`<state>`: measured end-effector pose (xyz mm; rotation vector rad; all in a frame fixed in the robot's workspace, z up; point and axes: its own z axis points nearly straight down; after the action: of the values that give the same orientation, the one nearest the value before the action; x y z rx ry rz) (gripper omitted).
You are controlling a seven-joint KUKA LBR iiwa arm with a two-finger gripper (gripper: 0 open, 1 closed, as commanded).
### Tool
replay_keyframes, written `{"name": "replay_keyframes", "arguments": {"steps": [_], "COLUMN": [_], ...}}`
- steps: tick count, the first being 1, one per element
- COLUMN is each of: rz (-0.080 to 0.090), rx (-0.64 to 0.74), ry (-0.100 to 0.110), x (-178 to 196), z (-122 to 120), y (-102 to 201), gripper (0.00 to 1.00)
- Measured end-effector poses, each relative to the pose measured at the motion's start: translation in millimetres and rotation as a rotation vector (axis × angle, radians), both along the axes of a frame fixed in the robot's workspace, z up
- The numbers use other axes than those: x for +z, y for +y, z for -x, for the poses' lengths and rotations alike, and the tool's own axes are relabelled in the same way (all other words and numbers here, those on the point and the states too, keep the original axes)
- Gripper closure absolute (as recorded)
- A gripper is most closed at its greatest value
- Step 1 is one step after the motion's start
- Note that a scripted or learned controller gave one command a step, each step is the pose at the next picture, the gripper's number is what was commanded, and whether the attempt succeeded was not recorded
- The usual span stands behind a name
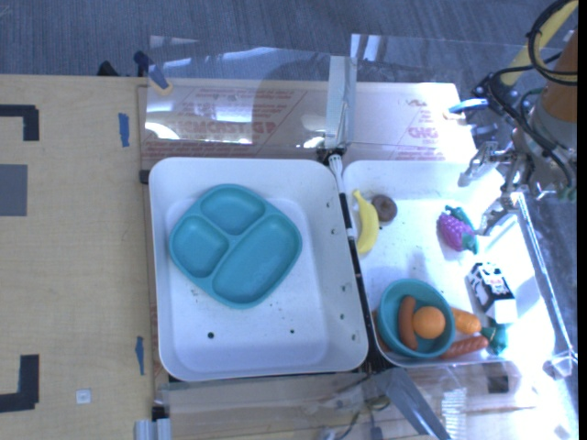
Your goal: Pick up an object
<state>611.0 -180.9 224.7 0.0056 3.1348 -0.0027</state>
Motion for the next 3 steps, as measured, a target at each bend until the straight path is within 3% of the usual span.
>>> {"name": "replay_keyframes", "arguments": {"steps": [1, 2, 3], "rz": [0.001, 0.000, 0.000], "rx": [0.189, 0.112, 0.130], "ry": [-0.005, -0.002, -0.003], "x": [-117.8, -136.7, -137.1], "z": [-50.7, -14.4, -43.5], "y": [-27.9, -20.5, -11.9], "gripper": [0.00, 0.00, 0.00]}}
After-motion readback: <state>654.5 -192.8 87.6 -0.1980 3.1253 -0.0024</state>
